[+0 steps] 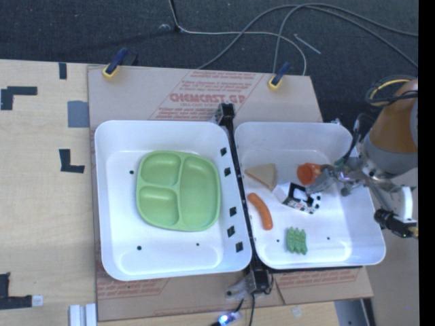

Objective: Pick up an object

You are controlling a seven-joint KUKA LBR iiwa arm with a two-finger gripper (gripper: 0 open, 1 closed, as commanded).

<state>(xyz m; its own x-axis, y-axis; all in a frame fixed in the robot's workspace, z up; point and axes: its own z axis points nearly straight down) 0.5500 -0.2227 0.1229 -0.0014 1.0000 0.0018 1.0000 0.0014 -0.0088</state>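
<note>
- The arm [391,138] reaches in from the right, low over the right bin [340,250]; its end effector [314,197] sits at a black-and-white object [296,197], and I cannot tell its grip state.
- Just beside it lies one orange-red round object [307,172]; one tan wedge [264,176], one orange sausage [260,210] and one green piece [296,240] lie further off.
- The left bin [115,243] on the surface holds one green divided plate [179,189].

Green divided plate [179,189] in left bin [112,182]; two yellow clamps [114,62] on cardboard [204,94].
</note>
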